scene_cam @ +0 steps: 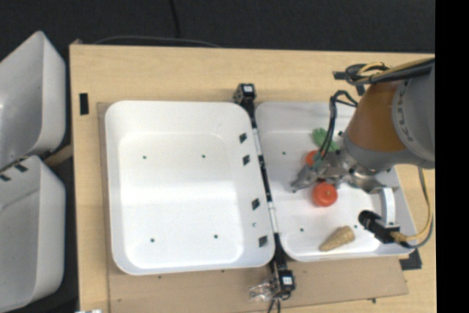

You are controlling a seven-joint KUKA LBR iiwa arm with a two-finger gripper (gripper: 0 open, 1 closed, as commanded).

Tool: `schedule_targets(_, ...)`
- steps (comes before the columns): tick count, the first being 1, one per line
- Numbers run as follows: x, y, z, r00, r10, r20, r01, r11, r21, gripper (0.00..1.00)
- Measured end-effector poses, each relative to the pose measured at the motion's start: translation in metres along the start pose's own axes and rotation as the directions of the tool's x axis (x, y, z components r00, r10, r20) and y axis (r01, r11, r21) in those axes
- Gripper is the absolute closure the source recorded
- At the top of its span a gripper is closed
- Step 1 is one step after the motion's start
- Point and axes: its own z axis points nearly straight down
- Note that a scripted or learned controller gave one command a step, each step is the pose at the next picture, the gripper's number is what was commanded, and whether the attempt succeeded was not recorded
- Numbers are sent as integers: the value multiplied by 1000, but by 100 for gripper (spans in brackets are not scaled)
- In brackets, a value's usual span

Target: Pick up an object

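The arm reaches in from the right over the right bin (287, 231). My gripper (314, 177) hangs low in that bin's middle, its grey fingers pointing left. A red round object (325, 194) lies just below and right of the fingers, touching or nearly touching them. A smaller red piece (311, 157) sits just above the fingers, and a green object (320, 136) lies beyond it, partly hidden by the wrist. A tan cone (337, 239) rests near the bin's front edge. Nothing shows between the fingers.
The left bin (179, 183) stands beside the right one, joined by a hinged divider with black clips (258, 179). Cables and a black and white connector (381, 220) hang from the wrist over the right bin's near right corner. White housings stand off the bench at far left.
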Motion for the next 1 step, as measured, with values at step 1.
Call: schedule_targets(1, -53, 46, -1, 1000, 1, 3, -1, 1000, -7, 0)
